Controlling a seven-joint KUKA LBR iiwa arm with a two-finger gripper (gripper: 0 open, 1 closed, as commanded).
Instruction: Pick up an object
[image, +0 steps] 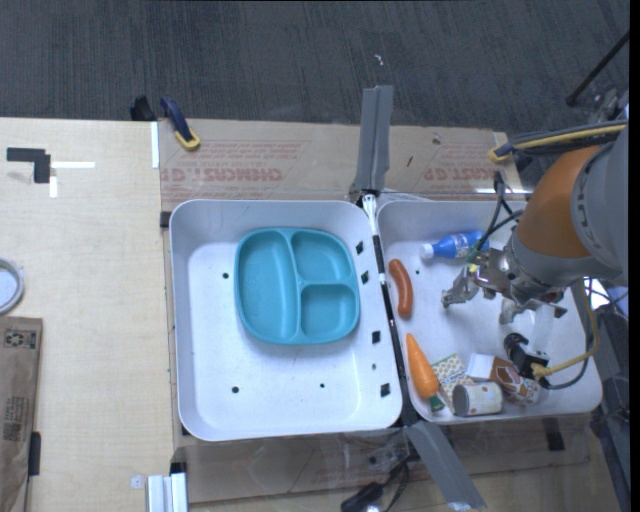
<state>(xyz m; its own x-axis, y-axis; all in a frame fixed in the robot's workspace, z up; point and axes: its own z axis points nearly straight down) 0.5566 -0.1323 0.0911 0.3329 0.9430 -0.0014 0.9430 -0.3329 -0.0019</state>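
My gripper hangs over the middle of the right bin, below the arm's orange band. Its two fingers stand apart and open, with nothing between them. A blue and white bottle lies just behind it, towards the bin's far wall. A red-brown sausage lies to its left by the divider. Along the near side lie an orange carrot, a patterned packet, a white block, a pale can on its side and a brown patterned item.
The left bin holds a teal divided plate. A grey post stands behind the divider between the bins. A black cable end dangles near the gripper's right side. Cardboard lies behind the bins.
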